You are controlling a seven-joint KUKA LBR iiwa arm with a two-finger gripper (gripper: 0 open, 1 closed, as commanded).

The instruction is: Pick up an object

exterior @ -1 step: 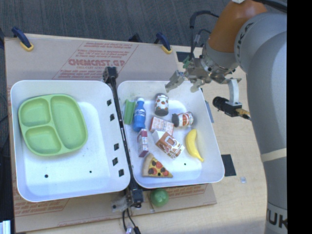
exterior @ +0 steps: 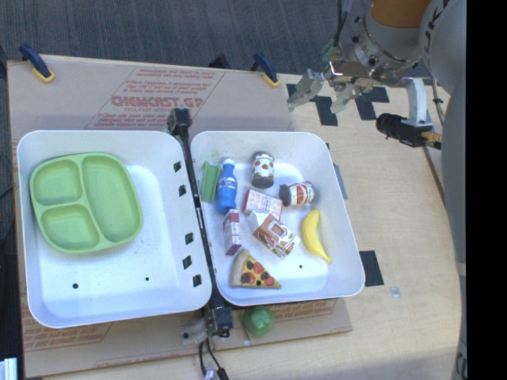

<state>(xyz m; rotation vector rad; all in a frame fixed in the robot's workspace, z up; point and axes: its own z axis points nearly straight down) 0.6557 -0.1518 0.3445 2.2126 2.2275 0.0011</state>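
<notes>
The right bin (exterior: 337, 236) holds several small items: a blue bottle (exterior: 227, 185), a green bar (exterior: 209, 180), an upright can (exterior: 262, 170), a can lying on its side (exterior: 298, 194), a red-and-white carton (exterior: 262, 203), a brown box (exterior: 274, 237), a banana (exterior: 315, 234), a pizza slice (exterior: 253, 272) and a slim dark red pack (exterior: 232, 232). My gripper (exterior: 317, 100) hangs high beyond the bin's far right corner, over the cardboard. It is open, with nothing between its fingers.
The left bin (exterior: 158, 275) carries a green divided plate (exterior: 85, 202). A green ball (exterior: 257, 320) lies outside the bins at the front edge. Clamps (exterior: 265, 67) and black tape marks (exterior: 371, 267) sit on the bench around the bins.
</notes>
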